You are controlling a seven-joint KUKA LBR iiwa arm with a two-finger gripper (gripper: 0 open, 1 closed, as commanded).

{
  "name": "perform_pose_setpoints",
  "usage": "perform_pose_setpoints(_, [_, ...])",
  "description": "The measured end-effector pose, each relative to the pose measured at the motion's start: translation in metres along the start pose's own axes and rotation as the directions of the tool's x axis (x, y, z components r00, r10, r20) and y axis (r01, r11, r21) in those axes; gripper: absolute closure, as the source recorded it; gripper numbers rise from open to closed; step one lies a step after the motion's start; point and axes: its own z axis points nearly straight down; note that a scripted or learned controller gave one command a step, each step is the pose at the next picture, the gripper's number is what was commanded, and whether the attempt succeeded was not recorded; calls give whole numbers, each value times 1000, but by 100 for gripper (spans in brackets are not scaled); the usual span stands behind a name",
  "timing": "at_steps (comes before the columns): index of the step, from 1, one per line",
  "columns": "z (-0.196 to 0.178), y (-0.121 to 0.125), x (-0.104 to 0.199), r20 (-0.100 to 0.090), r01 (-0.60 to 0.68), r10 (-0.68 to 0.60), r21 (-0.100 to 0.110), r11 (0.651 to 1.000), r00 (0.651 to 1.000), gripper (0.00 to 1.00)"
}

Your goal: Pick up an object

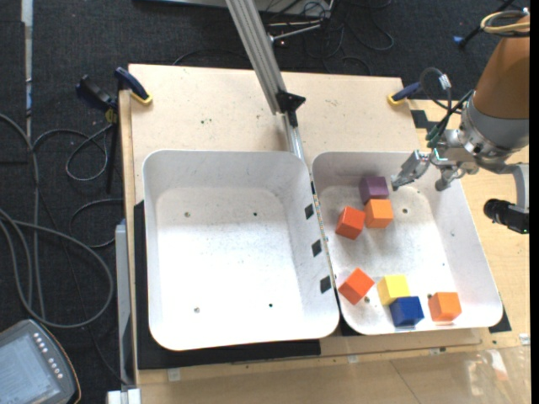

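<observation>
From the overhead camera I see my gripper (427, 169) hovering over the far edge of the right bin (472, 251), its fingers spread and nothing between them. Just near-left of it in that bin sit a purple cube (373, 187), an orange cube (379, 213) touching it and a red-orange cube (350, 222). Along the bin's near edge lie another red-orange cube (357, 284), a yellow cube (392, 289), a blue cube (407, 310) and an orange cube (444, 305).
</observation>
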Motion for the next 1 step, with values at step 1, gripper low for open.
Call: perform_pose_setpoints(1, [-2,0,0,0,0,0,-3,1000,1000,0])
